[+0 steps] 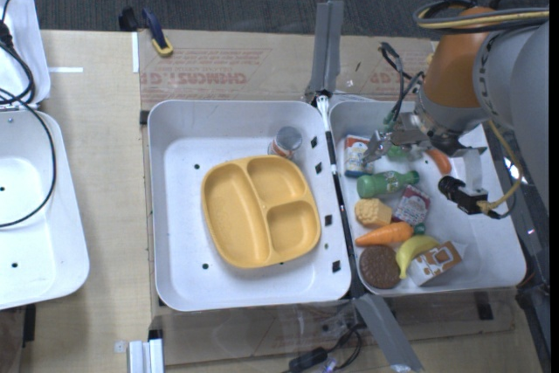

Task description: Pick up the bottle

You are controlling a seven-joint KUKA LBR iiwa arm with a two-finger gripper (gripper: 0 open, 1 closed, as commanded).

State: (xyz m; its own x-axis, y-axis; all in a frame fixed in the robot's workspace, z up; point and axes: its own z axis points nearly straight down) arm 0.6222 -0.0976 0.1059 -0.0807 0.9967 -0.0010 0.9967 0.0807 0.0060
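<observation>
A: At the near edge of the right bin (502, 275), what lies there?
B: A banana (412, 251), a carton (435, 263), then a carrot (384, 233).
A: And the bottle (387, 183)?
B: Further back, green, on its side mid-bin.
A: The end effector (384, 146)?
B: Just beyond the bottle; its spread, I cannot tell.

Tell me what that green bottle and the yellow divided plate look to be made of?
The green bottle, lying on its side in the right bin, looks like moulded plastic: even colour, soft sheen, probably a toy. The yellow divided plate in the left bin also looks like plastic, matte and uniformly coloured, with rounded moulded ridges between its compartments. Neither can be confirmed from sight alone.
</observation>
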